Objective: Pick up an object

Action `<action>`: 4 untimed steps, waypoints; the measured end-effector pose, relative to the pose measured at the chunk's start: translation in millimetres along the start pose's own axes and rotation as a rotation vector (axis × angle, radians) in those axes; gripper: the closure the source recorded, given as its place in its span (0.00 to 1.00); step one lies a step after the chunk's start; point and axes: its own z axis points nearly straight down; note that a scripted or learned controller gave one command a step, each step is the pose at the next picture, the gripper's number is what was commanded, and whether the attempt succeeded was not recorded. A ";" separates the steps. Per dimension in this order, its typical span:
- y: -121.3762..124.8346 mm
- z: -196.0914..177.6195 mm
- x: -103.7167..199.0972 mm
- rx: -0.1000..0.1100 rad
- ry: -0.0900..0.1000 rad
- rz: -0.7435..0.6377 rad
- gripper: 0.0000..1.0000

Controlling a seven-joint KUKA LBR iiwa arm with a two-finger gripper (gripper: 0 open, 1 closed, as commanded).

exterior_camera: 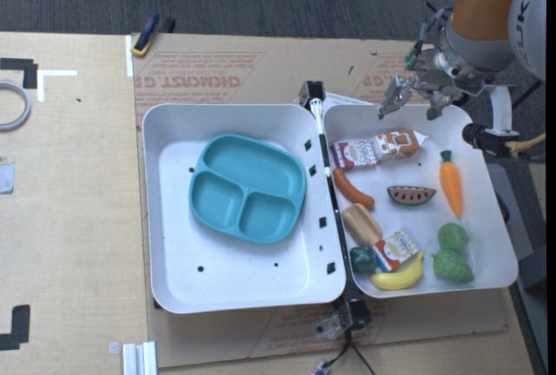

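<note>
Over the upper right of the frame, above the far rim of the right bin (499, 217), the gripper (415, 101) hangs with fingers spread wide and nothing between them. This looks like the approach; next it must descend onto a target, perhaps the snack packet (380, 149) just below or the carrot (450, 184). The arm's upper part is cut off.

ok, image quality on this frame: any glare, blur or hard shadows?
Camera view: even, soft light, with faint shadows under the teal divided plate and the toy carrot; mild sheen on the left bin, no blown-out glare; bin contents sharp; the gripper and arm look slightly soft.
</note>
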 end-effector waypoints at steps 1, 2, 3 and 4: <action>-41.2 142.2 -51.9 -0.001 0.000 -0.262 0.00; -11.8 144.9 -44.6 0.051 0.007 -0.576 0.00; -61.5 142.2 -65.3 -0.001 0.000 -0.357 0.00; -73.7 142.0 -72.8 -0.002 0.000 -0.730 0.00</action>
